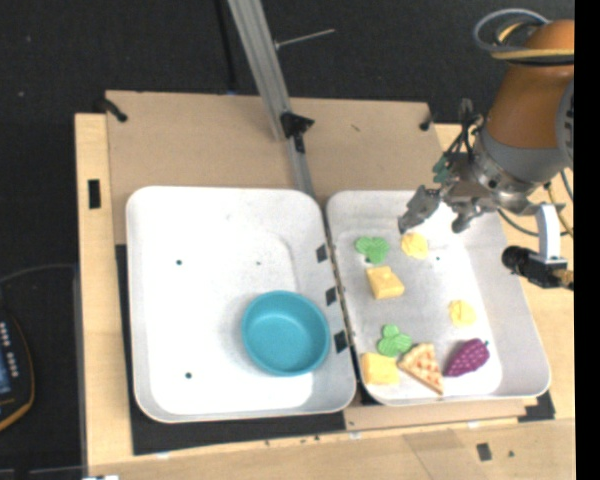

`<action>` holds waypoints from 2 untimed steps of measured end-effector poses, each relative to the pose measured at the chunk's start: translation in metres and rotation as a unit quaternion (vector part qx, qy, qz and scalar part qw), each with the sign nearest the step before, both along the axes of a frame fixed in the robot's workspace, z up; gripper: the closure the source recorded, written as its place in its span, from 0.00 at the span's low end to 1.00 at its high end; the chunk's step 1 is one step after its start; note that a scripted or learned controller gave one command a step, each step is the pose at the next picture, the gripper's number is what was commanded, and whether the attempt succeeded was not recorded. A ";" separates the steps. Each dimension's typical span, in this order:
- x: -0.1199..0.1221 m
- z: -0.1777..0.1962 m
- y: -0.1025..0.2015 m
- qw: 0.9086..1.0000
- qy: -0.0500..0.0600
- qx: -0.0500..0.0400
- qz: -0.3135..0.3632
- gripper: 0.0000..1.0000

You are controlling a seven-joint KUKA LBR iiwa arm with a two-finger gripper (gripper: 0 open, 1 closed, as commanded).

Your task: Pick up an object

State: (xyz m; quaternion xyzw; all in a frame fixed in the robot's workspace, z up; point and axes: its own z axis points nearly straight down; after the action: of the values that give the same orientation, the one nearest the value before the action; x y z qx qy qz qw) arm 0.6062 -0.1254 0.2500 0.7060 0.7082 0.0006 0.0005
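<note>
A small pale yellow toy piece (414,245) lies in the far part of the right white bin (515,323), just below the gripper (442,211). The gripper hangs over that far part with its two dark fingers spread apart, and nothing is seen between them. The yellow piece is rounded and lumpy; its exact form is too small to tell.

In the same bin, left of it, lies a green leafy toy (372,249), and nearer a yellow cheese-like block (385,284). Toward the right is a small yellow piece (462,312). At the near side are a second green toy (392,342), a yellow square block (380,369), an orange pizza slice toy (421,366) and a purple bunch of grapes (466,357), close together.

The left white bin (190,248) holds a round blue plastic bowl (284,332) in its near right part.

Both bins rest side by side on a light wooden surface (200,138). A grey metal pole (264,63) rises at a slant from the far side. Around the surface the floor (80,38) is dark, and a black and orange device (0,363) lies at the left edge.
</note>
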 end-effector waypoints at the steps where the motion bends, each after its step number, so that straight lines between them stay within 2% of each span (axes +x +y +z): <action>1: 0.000 0.000 0.000 1.000 0.000 0.000 0.000 0.00; 2: -0.002 -0.063 0.002 1.000 0.003 -0.001 -0.002 0.00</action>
State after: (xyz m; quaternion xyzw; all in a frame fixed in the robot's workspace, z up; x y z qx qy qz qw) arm 0.6043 -0.1236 0.1871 0.7076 0.7066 -0.0022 -0.0011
